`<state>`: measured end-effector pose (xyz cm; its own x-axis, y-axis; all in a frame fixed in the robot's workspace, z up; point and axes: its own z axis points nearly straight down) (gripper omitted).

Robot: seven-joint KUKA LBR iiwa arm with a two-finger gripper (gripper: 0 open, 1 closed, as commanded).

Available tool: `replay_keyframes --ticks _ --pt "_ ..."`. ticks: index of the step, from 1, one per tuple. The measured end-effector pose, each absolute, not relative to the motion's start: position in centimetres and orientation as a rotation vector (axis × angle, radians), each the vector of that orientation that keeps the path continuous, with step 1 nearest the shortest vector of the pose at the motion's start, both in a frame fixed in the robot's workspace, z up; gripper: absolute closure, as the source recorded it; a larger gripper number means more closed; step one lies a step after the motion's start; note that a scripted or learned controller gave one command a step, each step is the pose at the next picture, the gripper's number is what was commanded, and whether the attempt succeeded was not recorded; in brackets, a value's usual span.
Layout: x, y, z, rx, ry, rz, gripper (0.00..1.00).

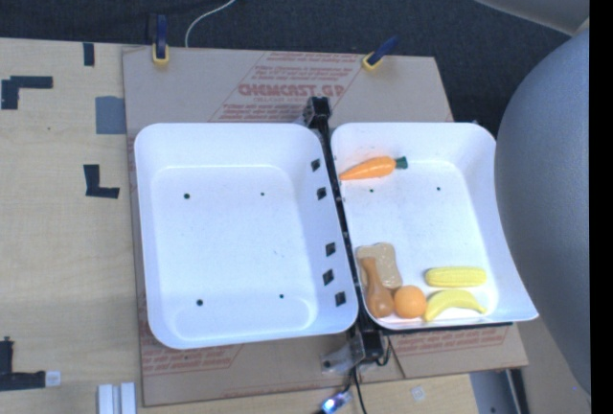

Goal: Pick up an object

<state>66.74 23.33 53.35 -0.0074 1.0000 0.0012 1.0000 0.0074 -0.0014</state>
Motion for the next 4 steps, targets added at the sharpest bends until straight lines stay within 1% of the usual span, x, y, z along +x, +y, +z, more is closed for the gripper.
replay_keyframes --ticks 3,4 --pt "66.7 23.3 56.3 -2.211 -2.234 0.007 1.0" --pt "66.7 23.5 57.3 -2.211 -2.236 0.005 1.0"
